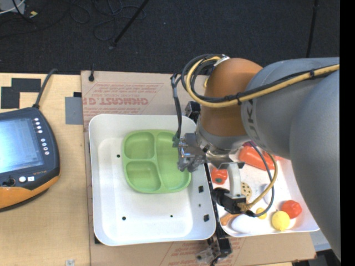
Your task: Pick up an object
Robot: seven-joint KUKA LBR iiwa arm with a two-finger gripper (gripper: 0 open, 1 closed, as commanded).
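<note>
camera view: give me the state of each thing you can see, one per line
green divided plate: flat in the left bin, right way up, compartments bare
gripper: at the plate's right edge, fingers unclear
orange carrot-shaped toy: lying in the right bin, partly under the arm
yellow lemon-shaped toy: resting in the right bin
red-orange round toy: beside the yellow one
handheld screen unit: display lit

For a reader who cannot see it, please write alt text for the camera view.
A grey arm with an orange band reaches from the right, its gripper at the right edge of a green divided plate lying in the left white bin. The right white bin holds small items, including a yellow ball and an orange piece. A handheld control tablet lies on the bench at left.
</note>
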